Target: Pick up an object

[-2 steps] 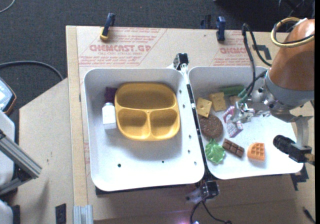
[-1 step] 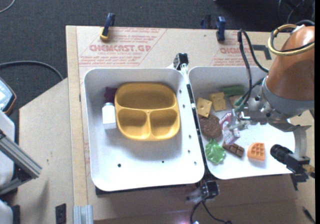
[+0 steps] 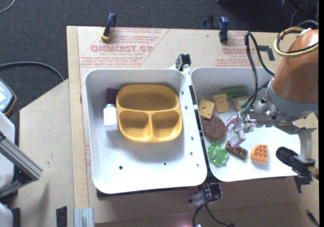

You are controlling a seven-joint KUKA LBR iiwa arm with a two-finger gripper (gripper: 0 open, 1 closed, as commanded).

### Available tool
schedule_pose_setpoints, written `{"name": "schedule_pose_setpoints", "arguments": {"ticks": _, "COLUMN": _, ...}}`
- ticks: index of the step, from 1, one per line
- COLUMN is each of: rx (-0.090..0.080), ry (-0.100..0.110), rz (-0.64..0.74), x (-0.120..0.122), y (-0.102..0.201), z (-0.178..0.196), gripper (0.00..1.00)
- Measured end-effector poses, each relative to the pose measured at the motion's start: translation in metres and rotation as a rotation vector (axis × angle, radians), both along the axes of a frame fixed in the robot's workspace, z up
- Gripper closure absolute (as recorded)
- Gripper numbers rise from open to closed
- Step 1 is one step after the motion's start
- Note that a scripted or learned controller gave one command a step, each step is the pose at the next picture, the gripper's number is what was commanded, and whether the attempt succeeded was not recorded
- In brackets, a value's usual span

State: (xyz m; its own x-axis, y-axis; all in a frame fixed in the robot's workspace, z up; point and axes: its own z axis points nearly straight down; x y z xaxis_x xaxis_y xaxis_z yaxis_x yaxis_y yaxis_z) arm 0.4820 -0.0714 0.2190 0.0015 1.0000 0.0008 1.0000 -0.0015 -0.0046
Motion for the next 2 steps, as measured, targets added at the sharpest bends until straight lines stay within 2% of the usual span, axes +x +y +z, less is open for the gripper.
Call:
{"name": "schedule_pose_setpoints", "arguments": {"ticks": 1, "rx": 0.000, "ry": -0.004, "rz": 0.003, "x": 0.008, "y": 0.015, "z": -0.001, "gripper": 1.00}}
{"name": "schedule_pose_setpoints", "arguments": {"ticks": 2, "rx": -0.001, "ry": -0.007, "rz": 0.001, "x": -0.002, "y": 0.012, "z": 0.015, "gripper": 1.00}}
